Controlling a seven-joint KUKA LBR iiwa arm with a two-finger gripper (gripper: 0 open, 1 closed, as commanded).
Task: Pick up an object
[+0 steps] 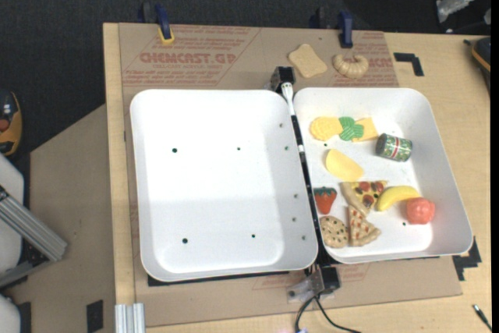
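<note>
The print on my small green can (394, 147) is too small to read; yellow banana (395, 196) overlaps a pizza slice (365, 193).

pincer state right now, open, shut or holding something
Pincer: cannot be told from the camera view. The toy food sits in the right bin, none of it lifted.

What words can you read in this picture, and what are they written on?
"CHEMCAST G.P": red print on the brown board behind the left bin.
More red print on the board behind the right bin: too blurred to read.
The label of the small green can: too small to read.
</note>
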